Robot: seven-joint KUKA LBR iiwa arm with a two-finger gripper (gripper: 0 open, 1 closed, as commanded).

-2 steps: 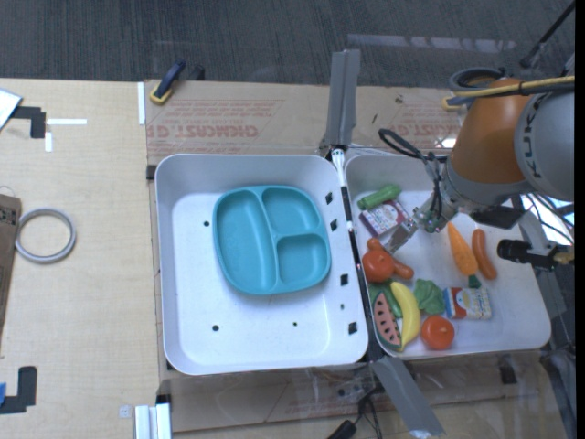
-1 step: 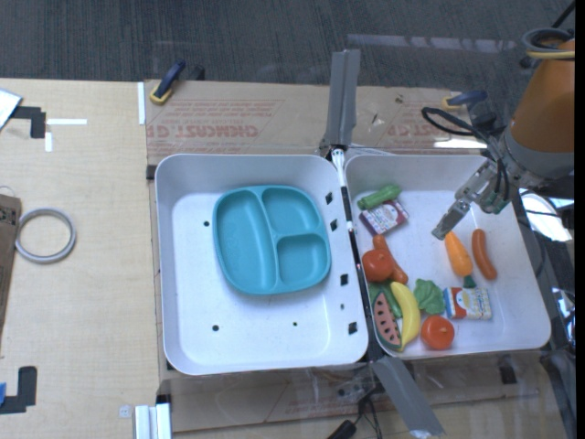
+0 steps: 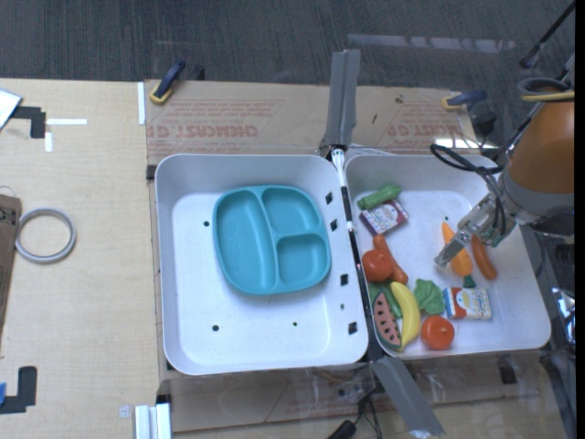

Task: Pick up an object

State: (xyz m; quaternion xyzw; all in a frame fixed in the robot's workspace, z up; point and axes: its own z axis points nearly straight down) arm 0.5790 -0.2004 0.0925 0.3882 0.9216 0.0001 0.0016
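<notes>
The right bin (image 3: 512,337) holds several toy foods. They include a green pepper (image 3: 379,195), a maroon packet (image 3: 384,216), a red tomato (image 3: 376,265), a banana (image 3: 408,309), a watermelon slice (image 3: 386,322), a leafy green (image 3: 428,294), a second tomato (image 3: 438,333) and a small carton (image 3: 469,304). My gripper (image 3: 464,245) hangs low over the bin's right part with its fingers open, just above two orange carrot pieces (image 3: 462,263) (image 3: 484,260). Nothing sits between the fingers. The arm's orange band (image 3: 547,144) is at the right edge.
The left bin (image 3: 183,337) carries a teal divided plate (image 3: 272,239). A grey divider post (image 3: 343,99) stands behind where the two bins meet. On the bench to the left lie a tape roll (image 3: 41,234) and a blue clamp (image 3: 167,80).
</notes>
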